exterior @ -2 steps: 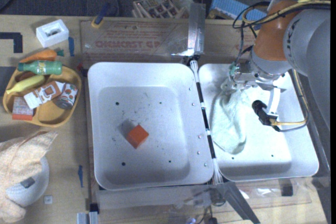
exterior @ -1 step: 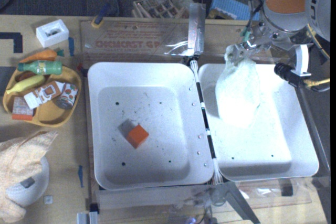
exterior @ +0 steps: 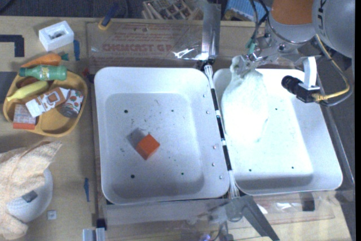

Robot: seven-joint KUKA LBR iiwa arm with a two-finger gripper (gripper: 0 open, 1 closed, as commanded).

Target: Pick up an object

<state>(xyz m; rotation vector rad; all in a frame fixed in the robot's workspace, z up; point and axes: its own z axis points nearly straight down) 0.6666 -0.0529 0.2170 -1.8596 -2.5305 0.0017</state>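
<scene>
Orange block (exterior: 148, 147) lies in the left bin (exterior: 113, 79), near its middle; it appears rigid, light, best pinched across opposite flat faces. Gripper (exterior: 243, 65) hangs over the right bin's (exterior: 316, 178) far edge, its state undeterminable.

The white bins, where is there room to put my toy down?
The left bin has bare floor all around the orange block, which sits left of its middle. The right bin is bare along its near and right parts. Its far left corner is crowded by a white cloth and the gripper.
</scene>
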